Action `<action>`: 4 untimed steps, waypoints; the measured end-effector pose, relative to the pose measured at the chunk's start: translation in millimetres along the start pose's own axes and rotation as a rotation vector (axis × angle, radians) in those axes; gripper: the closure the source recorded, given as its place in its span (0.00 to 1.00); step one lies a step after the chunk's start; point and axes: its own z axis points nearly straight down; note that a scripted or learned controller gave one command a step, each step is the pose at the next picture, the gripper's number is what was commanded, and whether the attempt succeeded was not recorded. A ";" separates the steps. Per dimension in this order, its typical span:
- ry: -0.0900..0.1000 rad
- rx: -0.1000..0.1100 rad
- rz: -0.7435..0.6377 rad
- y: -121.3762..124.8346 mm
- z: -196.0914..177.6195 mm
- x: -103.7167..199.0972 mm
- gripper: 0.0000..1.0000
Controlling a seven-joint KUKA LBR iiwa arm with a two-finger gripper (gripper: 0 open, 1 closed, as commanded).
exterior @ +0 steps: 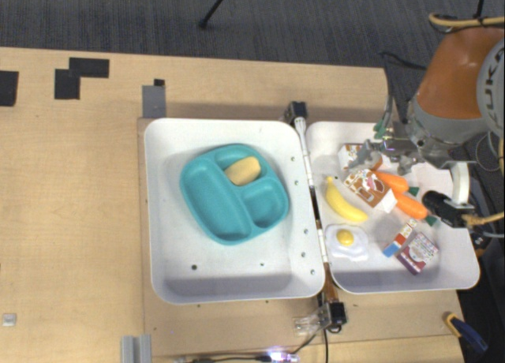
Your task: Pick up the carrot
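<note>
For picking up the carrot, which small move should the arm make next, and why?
Probably shift the tool slightly toward the camera and lower it over the orange toy carrot. The carrot lies in the right white bin, beside the yellow banana and a small brown carton, just below the tool.

1. The arm (461,61) is running out past the right edge, so its upper part is cut off.
2. The pincer (392,147) is sitting under the wrist, its fingers too small and cluttered to tell apart.
3. The carrot (402,194) is lying partly behind a small carton (369,187), its leafy end blurring into the wrist's shadow.
</note>
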 end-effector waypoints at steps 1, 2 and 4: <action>-0.003 0.010 -0.044 -0.6 104.8 -67.0 0.00; 0.001 -0.003 -0.129 -48.3 126.6 -120.4 0.00; 0.002 -0.003 -0.084 -44.1 93.8 -48.5 1.00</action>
